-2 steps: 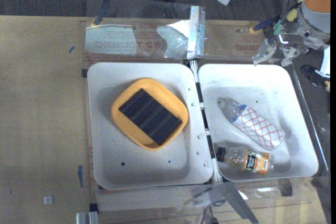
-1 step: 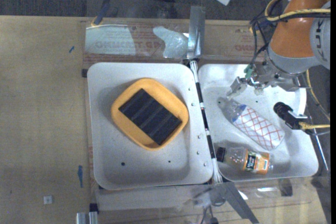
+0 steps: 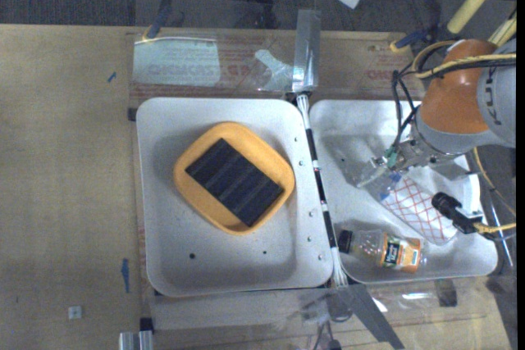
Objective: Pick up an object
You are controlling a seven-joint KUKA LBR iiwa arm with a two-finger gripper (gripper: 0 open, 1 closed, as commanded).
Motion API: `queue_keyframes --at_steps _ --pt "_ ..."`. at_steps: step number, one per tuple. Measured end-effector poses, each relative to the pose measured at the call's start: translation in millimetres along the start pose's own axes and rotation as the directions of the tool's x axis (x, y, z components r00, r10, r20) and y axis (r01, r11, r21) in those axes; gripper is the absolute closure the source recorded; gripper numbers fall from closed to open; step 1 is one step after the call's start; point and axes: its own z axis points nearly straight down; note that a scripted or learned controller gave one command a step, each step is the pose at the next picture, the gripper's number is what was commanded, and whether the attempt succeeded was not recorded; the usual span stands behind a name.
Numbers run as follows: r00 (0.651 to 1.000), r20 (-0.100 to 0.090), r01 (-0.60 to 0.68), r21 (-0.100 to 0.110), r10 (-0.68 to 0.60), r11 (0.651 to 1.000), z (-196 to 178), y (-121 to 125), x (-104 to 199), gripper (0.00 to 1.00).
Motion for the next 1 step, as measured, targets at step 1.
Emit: queue_keyframes --at_steps 1 --pt "0.999 0.002 0.042 -0.003 -0.042 0.999 0.1 28.0 23.3 0.0"
